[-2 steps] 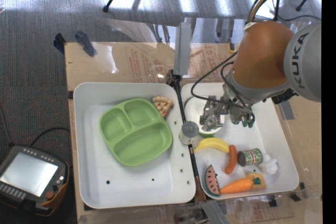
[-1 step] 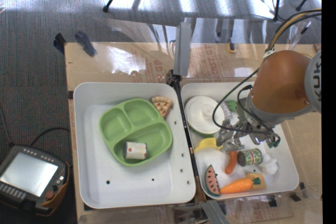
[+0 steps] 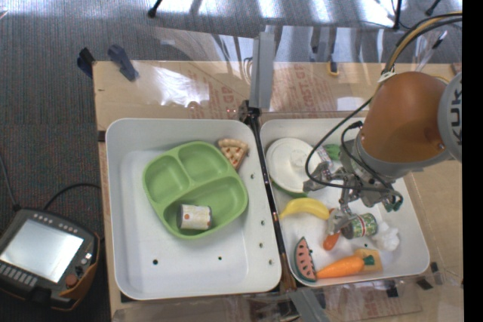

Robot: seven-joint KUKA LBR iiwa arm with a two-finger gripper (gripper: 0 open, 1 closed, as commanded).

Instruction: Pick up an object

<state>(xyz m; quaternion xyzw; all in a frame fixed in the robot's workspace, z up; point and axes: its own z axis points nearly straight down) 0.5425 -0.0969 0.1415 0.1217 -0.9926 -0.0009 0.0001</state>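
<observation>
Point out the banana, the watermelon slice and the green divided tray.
banana (image 3: 305, 207): camera view, middle of its curve.
watermelon slice (image 3: 303, 259): camera view, red flesh.
green divided tray (image 3: 198, 166): camera view, central divider ridge.

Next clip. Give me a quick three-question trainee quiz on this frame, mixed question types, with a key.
1. True or false: the green tray sits in the left bin.
2. Which lies nearest the gripper? A) can B) pizza slice C) watermelon slice
3. Fill in: the yellow item beside the white plate is a ____.

Key: 1 true; 2 A; 3 banana
</observation>
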